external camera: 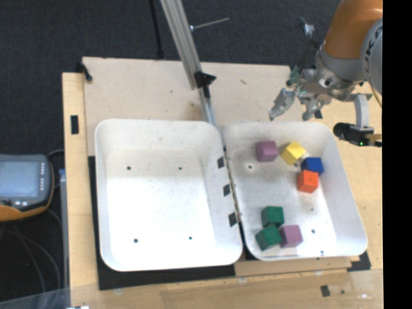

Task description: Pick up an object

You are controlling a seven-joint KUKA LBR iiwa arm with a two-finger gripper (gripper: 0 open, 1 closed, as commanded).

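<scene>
White right bin (344,192) holds blocks centrally, walls clear; the claw (297,106), fingers spread and ungrasping, hovers above its far rim.

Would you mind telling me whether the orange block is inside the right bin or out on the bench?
Inside. The orange block lies on the floor of the right bin, within its rim, just below the blue block.

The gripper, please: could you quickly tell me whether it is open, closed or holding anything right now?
Gripper: open, holding nothing, above the far edge of the right bin.
</scene>
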